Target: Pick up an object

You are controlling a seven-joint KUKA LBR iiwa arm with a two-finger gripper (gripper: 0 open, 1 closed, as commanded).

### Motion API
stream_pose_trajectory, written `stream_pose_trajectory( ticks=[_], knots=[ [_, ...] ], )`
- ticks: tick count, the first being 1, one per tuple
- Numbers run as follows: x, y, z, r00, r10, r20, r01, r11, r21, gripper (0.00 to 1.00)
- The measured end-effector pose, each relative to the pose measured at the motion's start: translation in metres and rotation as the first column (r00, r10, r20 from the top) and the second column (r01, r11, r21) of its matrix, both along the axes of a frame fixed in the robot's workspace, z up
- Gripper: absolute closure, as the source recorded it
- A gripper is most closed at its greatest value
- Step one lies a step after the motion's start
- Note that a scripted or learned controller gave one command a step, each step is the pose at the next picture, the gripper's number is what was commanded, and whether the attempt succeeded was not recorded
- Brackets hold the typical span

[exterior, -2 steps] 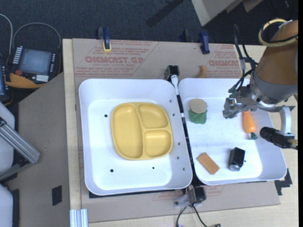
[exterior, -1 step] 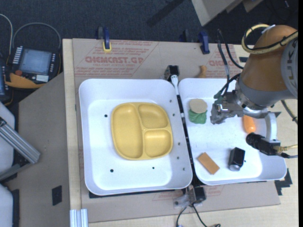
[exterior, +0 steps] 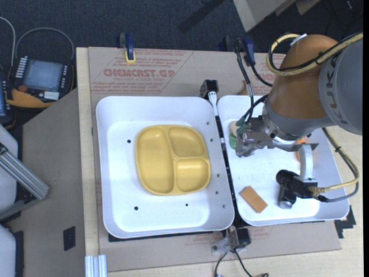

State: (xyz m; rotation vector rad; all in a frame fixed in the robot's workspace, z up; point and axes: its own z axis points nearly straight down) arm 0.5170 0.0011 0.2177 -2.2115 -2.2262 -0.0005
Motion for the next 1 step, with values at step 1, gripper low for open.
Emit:
stream_pose_trajectory(
  ticks=[1],
  knots=[
    [-0.0011,0.0555,0.0077,1.0,-0.001,0.004,0.001,1.0,-0.002,1.0]
  ],
)
